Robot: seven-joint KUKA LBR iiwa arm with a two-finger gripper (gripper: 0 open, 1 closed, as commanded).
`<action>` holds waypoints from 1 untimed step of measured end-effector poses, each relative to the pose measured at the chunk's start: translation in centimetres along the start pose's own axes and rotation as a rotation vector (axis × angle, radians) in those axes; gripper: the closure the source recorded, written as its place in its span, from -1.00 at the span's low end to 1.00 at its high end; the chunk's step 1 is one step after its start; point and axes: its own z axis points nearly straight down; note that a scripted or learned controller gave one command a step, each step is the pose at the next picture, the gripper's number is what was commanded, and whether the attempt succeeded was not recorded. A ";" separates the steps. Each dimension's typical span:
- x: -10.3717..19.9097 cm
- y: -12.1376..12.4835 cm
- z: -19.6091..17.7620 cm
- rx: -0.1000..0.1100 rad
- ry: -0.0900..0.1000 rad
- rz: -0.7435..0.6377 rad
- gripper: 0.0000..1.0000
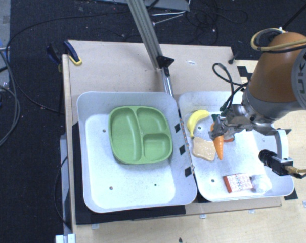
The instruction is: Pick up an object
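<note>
Look right of the frame's centre and you find the gripper (219, 130) low over the right bin (274, 186), its tip at the top end of the orange carrot (218, 146). Whether its fingers have closed on the carrot you cannot tell; the wrist hides them. The carrot hangs point-down, tilted slightly, its lower half against the slice of toast (204, 149) lying just to its left. Above the toast, toward the bin's upper left, sits the yellow banana (195, 121). Lower right in the same bin lies a small red-and-white packet (238, 183). In the left bin (92, 186), you see a green divided plate (140, 134) resting flat in the upper half. The arm (281, 80) fills the frame's upper right.
</note>
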 end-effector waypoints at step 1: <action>4.6 0.5 1.1 0.000 0.000 0.000 1.00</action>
